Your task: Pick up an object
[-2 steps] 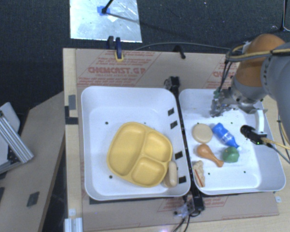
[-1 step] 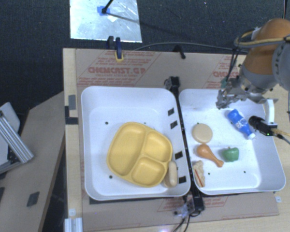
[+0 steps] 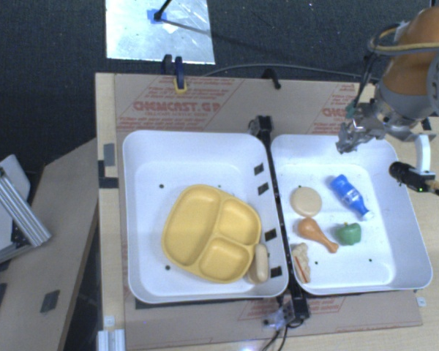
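The right bin (image 3: 395, 269) holds a blue bottle (image 3: 350, 195), a round beige cookie (image 3: 306, 200), an orange drumstick (image 3: 317, 233), a green pepper (image 3: 347, 232) and a sandwich slice (image 3: 301, 260) at its left wall. My gripper (image 3: 349, 139) hangs above the far edge of the right bin, well above and behind the blue bottle. Nothing shows between its tips.
The left bin (image 3: 150, 159) carries a yellow divided plate (image 3: 212, 232) with a pale bread roll (image 3: 260, 263) at its near right corner. Black clips line the divider (image 3: 271, 196) between the bins. A metal frame (image 3: 14, 210) stands at far left.
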### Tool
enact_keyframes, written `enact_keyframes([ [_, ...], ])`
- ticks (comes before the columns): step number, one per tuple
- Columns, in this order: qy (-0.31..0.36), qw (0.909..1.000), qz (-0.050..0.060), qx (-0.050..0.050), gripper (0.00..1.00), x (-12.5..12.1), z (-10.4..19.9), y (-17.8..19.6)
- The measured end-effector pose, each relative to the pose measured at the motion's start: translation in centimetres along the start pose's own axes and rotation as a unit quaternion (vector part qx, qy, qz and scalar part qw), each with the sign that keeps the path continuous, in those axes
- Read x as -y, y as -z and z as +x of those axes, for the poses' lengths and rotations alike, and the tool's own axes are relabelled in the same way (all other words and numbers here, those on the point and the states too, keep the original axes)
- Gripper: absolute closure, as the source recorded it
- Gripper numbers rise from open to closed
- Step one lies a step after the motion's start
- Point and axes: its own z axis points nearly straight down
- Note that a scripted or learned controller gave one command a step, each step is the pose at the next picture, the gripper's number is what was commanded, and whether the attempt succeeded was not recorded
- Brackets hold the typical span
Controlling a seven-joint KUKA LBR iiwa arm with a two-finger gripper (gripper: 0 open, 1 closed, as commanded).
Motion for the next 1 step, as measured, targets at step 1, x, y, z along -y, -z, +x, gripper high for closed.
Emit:
enact_keyframes([
  [1,0.000,1.0000,0.000,0.000,1.00,-0.41,-0.12,4.45],
])
